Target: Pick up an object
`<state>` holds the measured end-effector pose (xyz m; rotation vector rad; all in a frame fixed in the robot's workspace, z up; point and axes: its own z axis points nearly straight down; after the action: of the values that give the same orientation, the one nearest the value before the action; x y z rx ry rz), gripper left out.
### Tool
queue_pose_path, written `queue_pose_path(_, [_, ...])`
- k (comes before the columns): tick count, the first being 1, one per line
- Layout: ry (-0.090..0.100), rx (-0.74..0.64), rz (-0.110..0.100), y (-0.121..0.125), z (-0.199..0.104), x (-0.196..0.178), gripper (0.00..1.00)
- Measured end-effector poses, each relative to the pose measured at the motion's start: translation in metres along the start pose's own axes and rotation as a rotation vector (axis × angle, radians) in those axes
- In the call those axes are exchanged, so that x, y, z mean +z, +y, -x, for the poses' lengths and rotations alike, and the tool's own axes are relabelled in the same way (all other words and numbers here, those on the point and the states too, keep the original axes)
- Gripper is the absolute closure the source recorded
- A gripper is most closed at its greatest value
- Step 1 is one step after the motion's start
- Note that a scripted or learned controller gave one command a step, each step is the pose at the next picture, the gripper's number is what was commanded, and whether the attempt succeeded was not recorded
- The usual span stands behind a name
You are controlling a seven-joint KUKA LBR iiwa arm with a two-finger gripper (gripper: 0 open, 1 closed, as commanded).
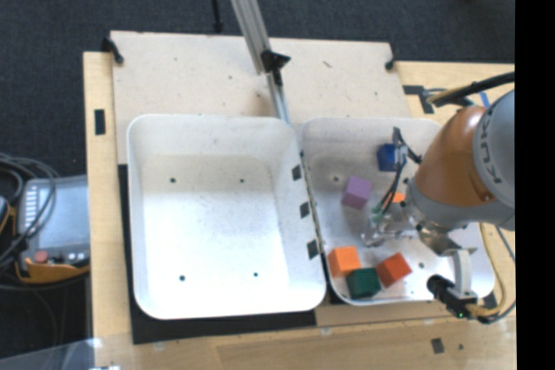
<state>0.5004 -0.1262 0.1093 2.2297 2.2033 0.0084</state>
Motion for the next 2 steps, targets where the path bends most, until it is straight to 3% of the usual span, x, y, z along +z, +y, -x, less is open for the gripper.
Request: queue_pose_path(2, [-0.001,-0.016,-0.001,0.016,-0.001,-0.121,1.00])
